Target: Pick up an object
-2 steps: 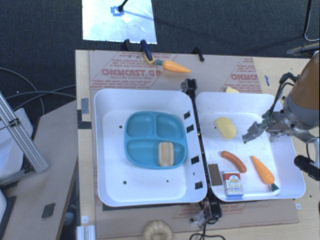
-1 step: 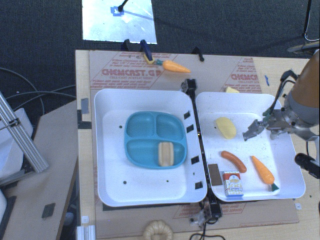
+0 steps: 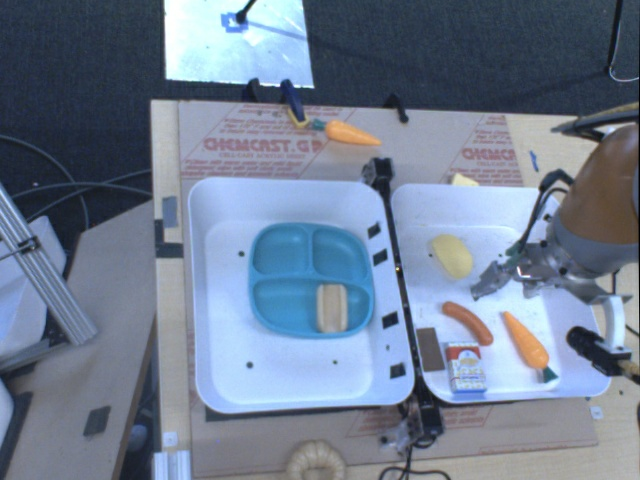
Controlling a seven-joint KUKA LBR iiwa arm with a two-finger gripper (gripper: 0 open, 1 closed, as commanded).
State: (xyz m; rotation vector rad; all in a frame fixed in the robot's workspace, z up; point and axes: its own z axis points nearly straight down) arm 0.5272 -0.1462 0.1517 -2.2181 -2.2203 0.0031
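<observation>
- The right bin [image 3: 500, 208] held the loose objects: a yellow potato-like piece [image 3: 453, 256] in its upper left part, a red sausage [image 3: 467, 322] below that near the middle, an orange carrot [image 3: 526, 340] to the sausage's right, and a small red-and-white box [image 3: 465, 367] at the lower edge.
- The gripper [image 3: 492, 280] hung over the middle of that bin, between the yellow piece and the carrot, its grey tip pointing toward the left of the frame — nothing lay between its fingers, and whether they stood open or closed I could not tell.
- The arm [image 3: 605, 208] came in from the right edge, its orange band above the grey wrist.
- A dark flat piece [image 3: 431, 349] lay beside the box, at the bin's lower left.
- The left bin [image 3: 230, 368] carried a blue divided plate [image 3: 290, 268], with a tan bread-like piece [image 3: 332, 307] in its lower right compartment.
- Above both bins, on the brown board [image 3: 250, 138], a second carrot [image 3: 347, 133] lay near the upper centre of the frame.
- A pale ring [image 3: 318, 460] sat at the bottom edge.
</observation>
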